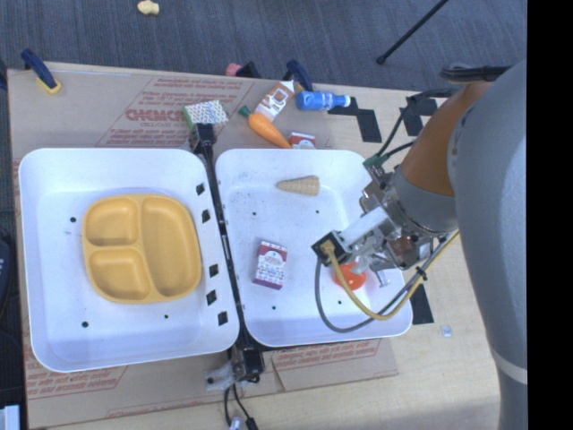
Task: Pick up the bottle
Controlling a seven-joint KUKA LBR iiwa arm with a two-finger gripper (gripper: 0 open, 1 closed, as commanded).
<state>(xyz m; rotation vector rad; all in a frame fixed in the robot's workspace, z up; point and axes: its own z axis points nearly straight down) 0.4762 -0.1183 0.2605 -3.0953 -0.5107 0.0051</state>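
Camera view — end effector [363, 265] partly hides an orange-red object [352, 279].

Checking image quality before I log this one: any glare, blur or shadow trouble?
Camera view: soft overall, small print unreadable; white bins bright but not blown out; the arm looms large and blurred at right; the hand sits over something orange, its details lost in blur.
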